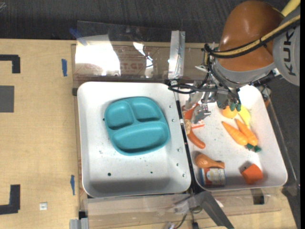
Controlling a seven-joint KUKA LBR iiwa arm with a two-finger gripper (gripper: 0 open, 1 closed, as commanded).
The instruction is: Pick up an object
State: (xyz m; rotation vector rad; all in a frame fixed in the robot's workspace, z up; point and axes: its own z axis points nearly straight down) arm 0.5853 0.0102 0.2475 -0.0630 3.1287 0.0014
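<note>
Two shallow white bins sit side by side on a light wooden bench, with dark floor behind them. Over the upper left part of the right bin (274,151) hangs the gripper (206,109), under the grey arm (286,51) with its big orange band (248,32) and yellow cable; the metal fingers point down near the wall between the bins, but I cannot tell if they are apart or together, and nothing is clearly seen between them. Just beside the fingers lies an orange-red piece (188,113), and below it a small orange sausage-shaped toy (196,140). To the right of the gripper are a yellow toy (237,112) and two carrots (243,133) with green ends, lying close to each other. Lower in this bin rest a brown drumstick-like toy (208,161), touching a small can (213,176) lying on its side, and an orange block (252,172) near the lower right corner. In the left bin (90,166) lies a teal divided plate (137,125), well apart from the gripper.
</note>
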